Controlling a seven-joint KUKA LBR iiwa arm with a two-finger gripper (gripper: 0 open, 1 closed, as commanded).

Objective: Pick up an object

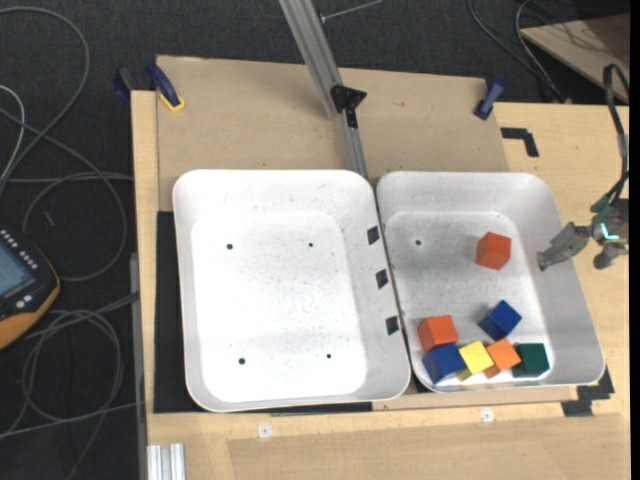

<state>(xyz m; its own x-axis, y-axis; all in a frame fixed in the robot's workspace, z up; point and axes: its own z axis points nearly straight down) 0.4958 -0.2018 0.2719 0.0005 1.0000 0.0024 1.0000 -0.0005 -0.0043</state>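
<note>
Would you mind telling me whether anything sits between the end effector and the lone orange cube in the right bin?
Nothing visible does. The end effector sits at the right bin's right rim, and only bare bin floor lies between it and the orange cube. The other cubes are clustered along the bin's near edge, apart from that path.

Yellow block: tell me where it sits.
In the camera view, the yellow block lies in the right bin, near its front edge, between a blue block and an orange block.
</note>
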